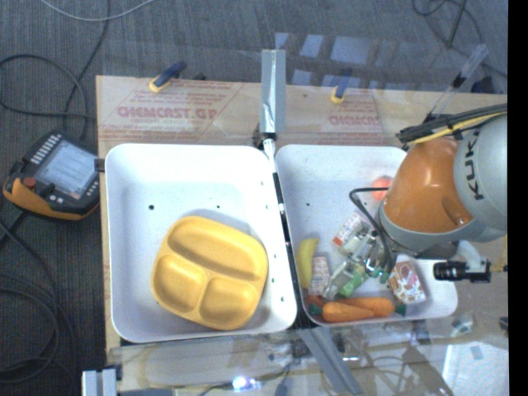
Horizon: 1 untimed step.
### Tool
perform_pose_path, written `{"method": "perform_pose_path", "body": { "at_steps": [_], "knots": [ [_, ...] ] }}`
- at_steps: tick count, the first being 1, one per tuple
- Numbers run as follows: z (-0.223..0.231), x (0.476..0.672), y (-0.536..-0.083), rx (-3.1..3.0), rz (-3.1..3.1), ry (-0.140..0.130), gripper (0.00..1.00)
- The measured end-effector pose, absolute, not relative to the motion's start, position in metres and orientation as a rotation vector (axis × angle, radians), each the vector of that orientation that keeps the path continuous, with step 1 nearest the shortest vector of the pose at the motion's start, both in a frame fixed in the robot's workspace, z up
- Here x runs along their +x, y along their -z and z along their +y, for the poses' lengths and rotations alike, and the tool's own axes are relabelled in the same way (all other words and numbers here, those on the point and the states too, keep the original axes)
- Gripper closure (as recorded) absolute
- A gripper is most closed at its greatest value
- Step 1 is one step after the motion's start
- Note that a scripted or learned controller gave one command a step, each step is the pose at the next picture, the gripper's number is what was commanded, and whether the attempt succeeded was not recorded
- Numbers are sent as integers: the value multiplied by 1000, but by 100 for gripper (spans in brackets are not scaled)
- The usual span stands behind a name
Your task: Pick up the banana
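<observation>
The banana (306,257) is small and yellow. It lies upright in the picture against the left wall of the right bin (322,180). My gripper (360,261) hangs low over the clutter in that bin's front part, a short way to the right of the banana and apart from it. The orange band (419,195) and the grey arm above it hide the bin's right side. Nothing is visibly lifted off the bin floor.
Around the gripper lie an orange carrot (360,308) along the front wall, a red-and-white packet (407,281), a small wrapped packet (319,273) beside the banana, and a green item (351,285). The left bin (132,188) holds a yellow divided plate (210,271).
</observation>
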State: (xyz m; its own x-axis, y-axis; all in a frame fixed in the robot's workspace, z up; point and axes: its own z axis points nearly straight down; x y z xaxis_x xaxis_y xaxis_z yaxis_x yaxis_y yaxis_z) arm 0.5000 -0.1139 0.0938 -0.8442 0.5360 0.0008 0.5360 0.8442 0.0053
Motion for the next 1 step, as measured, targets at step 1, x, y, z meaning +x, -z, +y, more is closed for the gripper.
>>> {"method": "perform_pose_path", "body": {
  "at_steps": [1],
  "knots": [
    [-104,485,-181,827,3033,-2,0]
  ]
}}
